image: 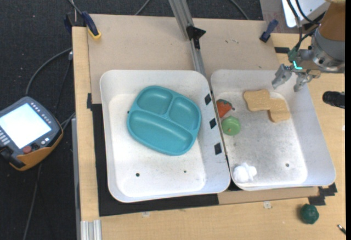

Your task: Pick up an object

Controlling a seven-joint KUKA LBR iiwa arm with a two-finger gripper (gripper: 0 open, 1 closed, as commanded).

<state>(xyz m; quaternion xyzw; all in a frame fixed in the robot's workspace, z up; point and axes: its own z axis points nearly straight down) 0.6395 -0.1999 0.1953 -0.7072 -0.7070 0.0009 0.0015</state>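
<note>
Overhead, camera view:
Gripper [291,80]: fingers spread, holding nothing, above right bin's [312,167] far edge
Objects: tan bread pieces [266,104] just beside it; green ball [231,125], red item [224,107] by the divider
Left bin [118,178]: teal tray [164,119]

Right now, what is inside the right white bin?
Right bin: tan toast pieces, a red-orange item, a green ball, a white lump. Nothing visibly covered.

the arm [332,20] runs off the right edge so most of it is cut, the little white lump [244,172] in the right bin [307,170] is too blurry to name, and the handheld screen [24,132] gets clipped at the left.
</note>
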